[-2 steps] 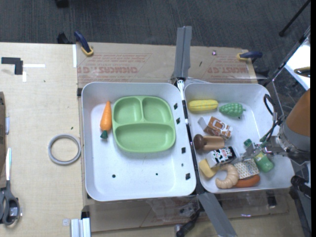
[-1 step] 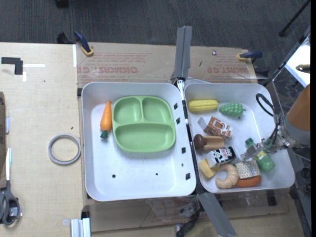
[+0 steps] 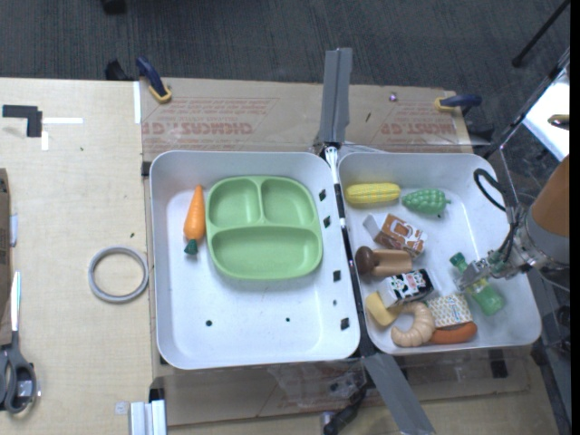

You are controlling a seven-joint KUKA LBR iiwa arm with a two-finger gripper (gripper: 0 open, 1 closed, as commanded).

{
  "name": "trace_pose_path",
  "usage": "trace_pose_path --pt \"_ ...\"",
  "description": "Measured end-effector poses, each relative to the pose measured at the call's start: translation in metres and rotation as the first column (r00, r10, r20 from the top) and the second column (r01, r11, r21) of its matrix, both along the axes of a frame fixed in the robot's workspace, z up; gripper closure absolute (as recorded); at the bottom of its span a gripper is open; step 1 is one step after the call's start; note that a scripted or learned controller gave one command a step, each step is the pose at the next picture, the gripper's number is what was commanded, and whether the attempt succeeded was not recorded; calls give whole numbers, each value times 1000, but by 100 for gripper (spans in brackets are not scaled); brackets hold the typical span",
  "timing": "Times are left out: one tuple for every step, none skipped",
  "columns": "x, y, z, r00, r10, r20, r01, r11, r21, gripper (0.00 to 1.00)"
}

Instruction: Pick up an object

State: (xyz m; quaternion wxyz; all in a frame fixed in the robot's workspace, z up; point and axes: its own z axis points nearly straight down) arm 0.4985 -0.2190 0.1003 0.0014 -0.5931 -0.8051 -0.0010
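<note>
Dark carpet borders a pale wooden counter that carries two shallow white bins side by side, with a sheet of printed cardboard lying under their far edges. At centre, the left bin holds a green divided plate, the landmark of the scene. Touching the plate's left rim lies a toy carrot. Well to the plate's left, outside the bins, a roll of tape rests on the counter, and scissors lie farther left, near the frame's lower corner. To the plate's right, the right bin is crowded with toy food: a corn cob and a green bumpy vegetable at the far side; a brown snack packet and a mushroom nearer; then a small black-and-white milk carton, a cheese wedge, a croissant and a sausage at the near side. Far to the plate's right, the gripper hangs low over a green bottle by the right bin's outer wall. Whether its jaws are released or clenched cannot be told.
</note>
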Motion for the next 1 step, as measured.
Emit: trace_pose_path --pt "53 60 76 948 -318 0 318 948 -4 100"
